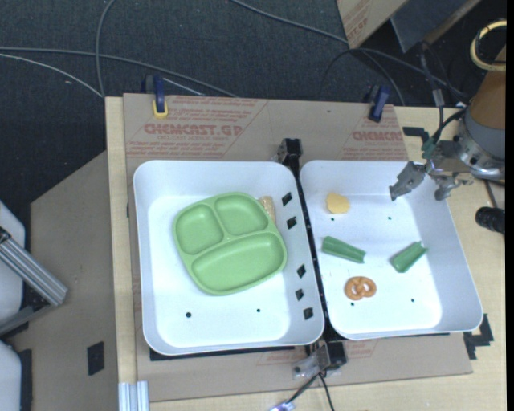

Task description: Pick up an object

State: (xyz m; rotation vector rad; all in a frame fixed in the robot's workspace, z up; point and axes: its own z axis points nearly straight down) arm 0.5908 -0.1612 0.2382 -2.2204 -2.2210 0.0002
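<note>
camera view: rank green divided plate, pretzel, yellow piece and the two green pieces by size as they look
1. green divided plate
2. left green piece and right green piece, which look about alike
3. pretzel and yellow piece, too close to rank

The arm is cut off by the right edge, so little beyond its wrist is seen. A tan object at the far right rim of the green divided plate is mostly hidden behind it, its kind unclear. A cardboard box at the far side is cropped by the top edge.
</note>
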